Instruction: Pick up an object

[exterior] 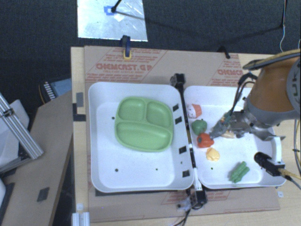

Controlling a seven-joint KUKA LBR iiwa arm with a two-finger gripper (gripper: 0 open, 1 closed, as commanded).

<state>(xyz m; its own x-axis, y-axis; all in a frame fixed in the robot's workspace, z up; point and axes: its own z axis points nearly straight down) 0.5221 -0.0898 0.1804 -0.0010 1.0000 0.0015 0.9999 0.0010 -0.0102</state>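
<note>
Gripper [220, 130] is low in the right bin [263, 180], tips just right of the red pepper-like toy [204, 140] and the green one [199, 125]; how its tool is set I cannot tell, and nothing shows held. Judged step: approach, before any grasp. Next move calls for centring on the red toy without nudging the yellow piece [212, 155] near it; green divided plate [143, 124] sits in the left bin [101, 173].

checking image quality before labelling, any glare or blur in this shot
Camera view: glare on the foil sheet at top; both white bins bright but evenly lit, with soft shadows; the gripper area is slightly blurred; the small toys, like the green one, are low in detail.
</note>
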